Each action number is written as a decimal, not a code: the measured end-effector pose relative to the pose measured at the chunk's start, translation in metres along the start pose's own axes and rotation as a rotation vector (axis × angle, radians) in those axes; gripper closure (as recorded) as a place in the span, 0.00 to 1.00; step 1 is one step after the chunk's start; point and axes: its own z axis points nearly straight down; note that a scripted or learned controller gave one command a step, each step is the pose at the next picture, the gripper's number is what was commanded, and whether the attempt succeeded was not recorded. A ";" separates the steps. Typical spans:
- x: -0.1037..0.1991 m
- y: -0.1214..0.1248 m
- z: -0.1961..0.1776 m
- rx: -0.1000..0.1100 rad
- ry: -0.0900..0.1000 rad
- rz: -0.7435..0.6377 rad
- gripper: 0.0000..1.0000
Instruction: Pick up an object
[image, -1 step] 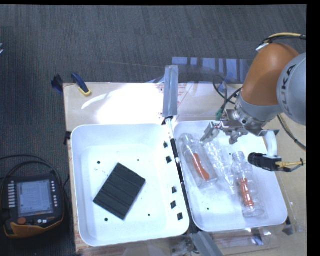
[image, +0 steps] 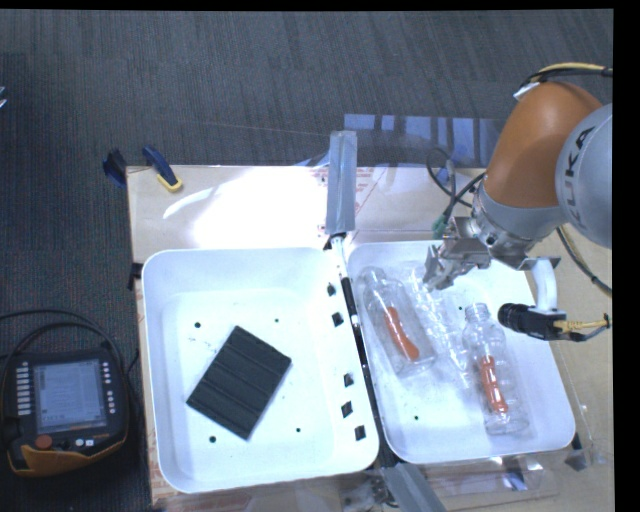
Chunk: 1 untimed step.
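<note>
Clear plastic bottles lie in the right bin (image: 560, 420): one bottle with an orange insert (image: 397, 323) at the bin's left side, another (image: 490, 372) to its right. A black ribbed block (image: 240, 381) rests in the left bin (image: 165, 300). The gripper (image: 442, 268) hangs over the far part of the right bin, just beyond the left bottle's neck; how its tips are set cannot be told from this slant. The step looks like the approach. Next it probably needs to come down squarely over a bottle's body and close.
</note>
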 end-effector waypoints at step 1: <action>0.000 0.000 0.000 0.000 0.000 0.001 0.00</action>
